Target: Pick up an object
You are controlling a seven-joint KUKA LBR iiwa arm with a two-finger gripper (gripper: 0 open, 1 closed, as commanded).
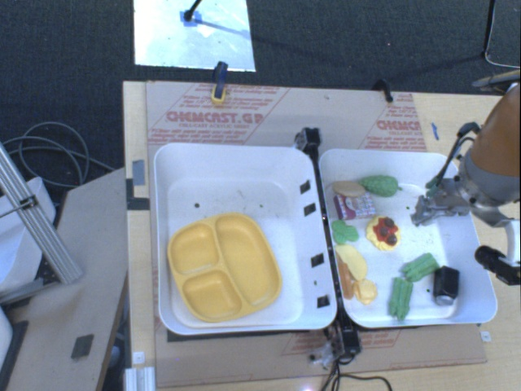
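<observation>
The right bin [468, 243] holds several toy foods. A green leafy piece [380, 185] and a tan bun [348, 189] lie at the back, with a red-and-white packet [356, 207] just in front of them. A yellow disc with red topping [383, 232] lies mid-bin. My gripper [423, 211] hangs over the bin's right-centre, just right of that disc and apart from it, with nothing seen in it. Two green pieces [420, 265] [400, 296] and a black block [445, 284] sit near the front.
In the left bin [236, 169] lies a yellow divided tray [223, 264]. A small green piece [344, 232], a yellow slice [352, 261] and an orange stick [348, 282] lie along the right bin's left wall. Black clips [317, 261] line the divider between the bins.
</observation>
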